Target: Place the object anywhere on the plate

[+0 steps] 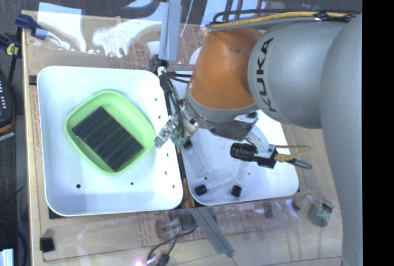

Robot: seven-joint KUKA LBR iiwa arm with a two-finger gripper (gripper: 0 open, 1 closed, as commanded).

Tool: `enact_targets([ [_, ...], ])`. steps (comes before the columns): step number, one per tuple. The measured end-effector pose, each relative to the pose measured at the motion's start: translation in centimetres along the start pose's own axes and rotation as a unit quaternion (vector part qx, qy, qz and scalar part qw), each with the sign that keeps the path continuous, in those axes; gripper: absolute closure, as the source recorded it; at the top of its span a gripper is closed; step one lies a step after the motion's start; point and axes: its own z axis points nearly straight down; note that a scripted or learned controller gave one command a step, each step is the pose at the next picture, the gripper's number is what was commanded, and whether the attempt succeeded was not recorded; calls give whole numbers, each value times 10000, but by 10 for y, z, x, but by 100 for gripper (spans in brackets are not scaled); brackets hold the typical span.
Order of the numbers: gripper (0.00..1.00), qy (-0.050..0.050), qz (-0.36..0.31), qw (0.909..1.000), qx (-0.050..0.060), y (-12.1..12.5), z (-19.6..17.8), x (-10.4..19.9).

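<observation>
A green plate (132,109) lies in the left white bin (74,197). A dark ribbed rectangular object (106,137) rests flat on the plate and covers much of its middle. The grey and orange arm (246,74) leans over the right bin (277,181). Its gripper (171,133) shows as a small metallic tip at the divider between the two bins, just right of the plate's rim and apart from the dark object. The wrist hides most of the gripper.
A black cylindrical fitting with a yellow cable (252,153) hangs off the arm above the right bin. Two small black pieces (201,189) lie near that bin's front wall. Loose cables and metal brackets (209,231) sit on the bench in front.
</observation>
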Motion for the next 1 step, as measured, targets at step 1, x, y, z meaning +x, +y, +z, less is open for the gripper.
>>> enact_targets([
  [1, 0, -1, 5, 10000, 0, 0, 0, 0],
])
